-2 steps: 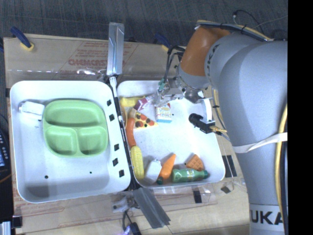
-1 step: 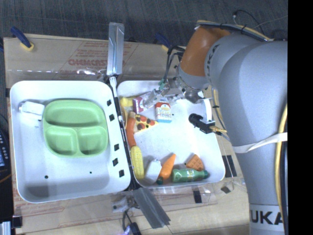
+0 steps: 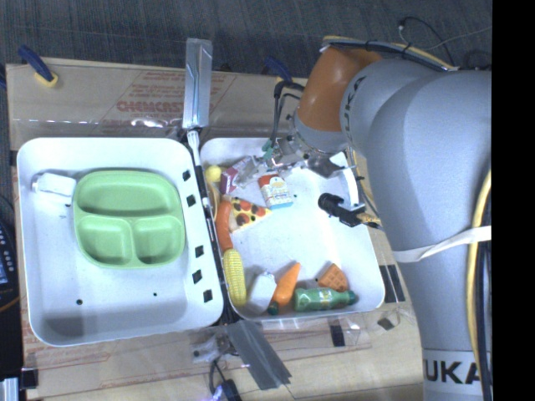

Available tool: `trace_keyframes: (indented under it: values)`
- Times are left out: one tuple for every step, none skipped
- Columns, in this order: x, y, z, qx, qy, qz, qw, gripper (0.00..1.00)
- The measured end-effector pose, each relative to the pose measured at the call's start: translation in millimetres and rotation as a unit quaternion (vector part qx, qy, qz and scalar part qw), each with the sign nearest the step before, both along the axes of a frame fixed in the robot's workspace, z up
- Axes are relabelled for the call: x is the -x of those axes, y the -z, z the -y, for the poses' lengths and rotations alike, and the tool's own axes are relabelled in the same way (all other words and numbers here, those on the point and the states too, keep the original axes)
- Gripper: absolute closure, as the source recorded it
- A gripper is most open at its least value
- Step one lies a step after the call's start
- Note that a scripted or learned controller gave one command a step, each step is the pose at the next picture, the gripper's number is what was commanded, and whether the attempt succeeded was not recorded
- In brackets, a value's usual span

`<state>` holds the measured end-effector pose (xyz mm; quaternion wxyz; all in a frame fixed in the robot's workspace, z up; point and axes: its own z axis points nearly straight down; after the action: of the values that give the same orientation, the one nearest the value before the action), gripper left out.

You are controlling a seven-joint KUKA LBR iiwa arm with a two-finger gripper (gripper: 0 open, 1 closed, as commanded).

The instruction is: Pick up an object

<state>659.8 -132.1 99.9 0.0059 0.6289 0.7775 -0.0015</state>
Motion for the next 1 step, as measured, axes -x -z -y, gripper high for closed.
trace_keyframes:
  values:
    - [-0.9, 3.8, 18.0, -0.0028, -0.040, 0.000, 0.9992, 0.00]
